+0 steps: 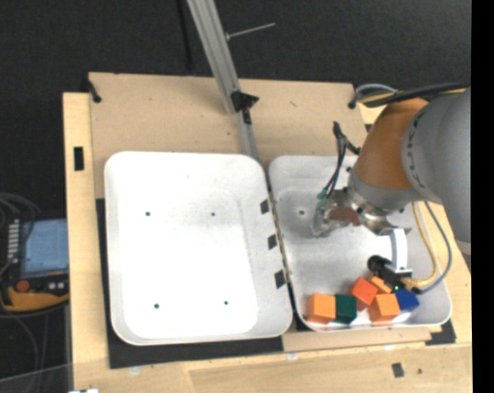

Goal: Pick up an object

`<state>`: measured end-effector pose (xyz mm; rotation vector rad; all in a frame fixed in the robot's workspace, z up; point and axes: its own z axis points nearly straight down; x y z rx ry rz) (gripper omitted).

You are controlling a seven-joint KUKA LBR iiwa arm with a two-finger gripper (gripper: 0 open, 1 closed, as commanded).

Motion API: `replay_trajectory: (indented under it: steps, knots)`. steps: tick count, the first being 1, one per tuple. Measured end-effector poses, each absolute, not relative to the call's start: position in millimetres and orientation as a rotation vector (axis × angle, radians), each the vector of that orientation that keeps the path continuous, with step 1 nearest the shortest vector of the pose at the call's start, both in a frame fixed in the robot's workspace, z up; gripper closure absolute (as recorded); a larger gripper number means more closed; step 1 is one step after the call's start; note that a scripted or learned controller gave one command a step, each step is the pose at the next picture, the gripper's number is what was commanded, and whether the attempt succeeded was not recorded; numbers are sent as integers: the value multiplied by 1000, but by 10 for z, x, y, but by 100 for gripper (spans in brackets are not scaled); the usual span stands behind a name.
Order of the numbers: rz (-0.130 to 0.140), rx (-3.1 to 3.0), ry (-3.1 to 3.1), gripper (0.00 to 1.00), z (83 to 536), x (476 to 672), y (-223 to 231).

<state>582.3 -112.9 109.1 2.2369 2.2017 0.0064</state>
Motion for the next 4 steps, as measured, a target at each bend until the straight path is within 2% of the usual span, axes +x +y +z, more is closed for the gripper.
replay_trajectory:
  steps: [2,3,4]
  knots:
    - [6,2210,2225,100,2163,5809,-1125]
    - [8,2212,2222,100,2797,5877,-1143]
    - [2,2213,2226,100,2822,5966,-672]
